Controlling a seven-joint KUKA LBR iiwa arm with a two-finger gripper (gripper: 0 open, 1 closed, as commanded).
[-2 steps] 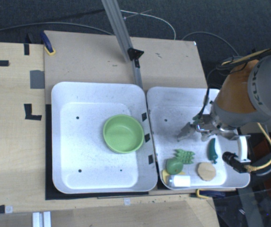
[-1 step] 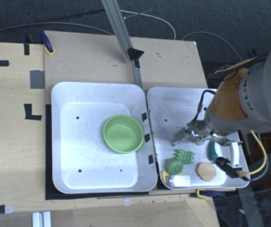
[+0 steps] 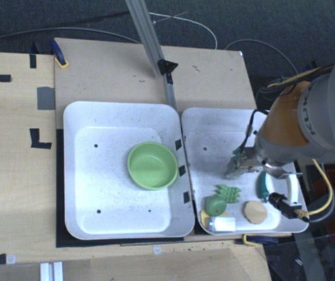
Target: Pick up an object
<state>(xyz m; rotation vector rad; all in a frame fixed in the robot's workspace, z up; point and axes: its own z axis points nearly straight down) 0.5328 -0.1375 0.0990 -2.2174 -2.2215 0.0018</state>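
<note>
Right bin (image 3: 214, 124) under the bent arm, end effector (image 3: 235, 167) low, grip state unclear

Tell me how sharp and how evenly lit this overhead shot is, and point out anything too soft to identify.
Camera view: lighting is even and diffuse, with no harsh glare on the white bins; the green bowl casts only a faint shadow; the whole frame is slightly soft and grainy; the gripper is blurred, and the small objects near the right bin's front edge, such as the tan lump, lack clear detail.
</note>
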